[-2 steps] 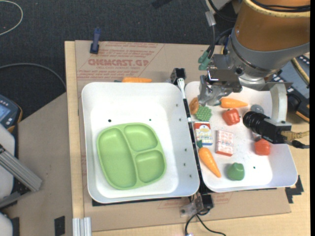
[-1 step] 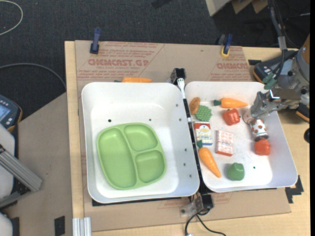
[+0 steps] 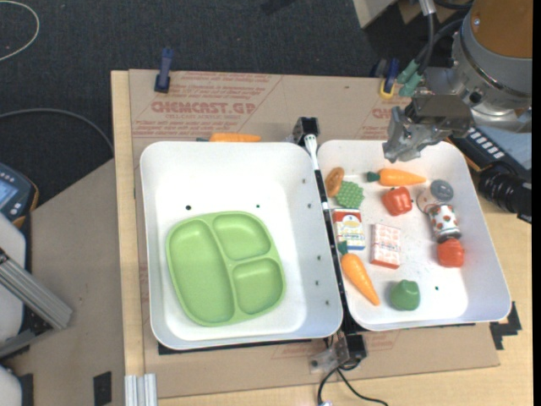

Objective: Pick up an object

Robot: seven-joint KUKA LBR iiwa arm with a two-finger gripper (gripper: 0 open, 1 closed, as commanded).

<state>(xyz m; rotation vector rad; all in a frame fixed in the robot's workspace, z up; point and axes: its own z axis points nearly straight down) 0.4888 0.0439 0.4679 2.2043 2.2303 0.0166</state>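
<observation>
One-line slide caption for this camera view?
Gripper poised over the right bin's far edge above toy foods; green divided plate sits in left bin.

I see dark carpet floor (image 3: 127, 24) beyond worktop's far edge, cables (image 3: 25, 24) trailing there; cardboard sheet (image 3: 254, 100) covers worktop.

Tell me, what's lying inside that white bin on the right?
The right bin holds toy food: two carrots, a red pepper, a green pepper, a can, small cartons and more. The pincer hangs over its far edge, covering that patch of floor.
</observation>
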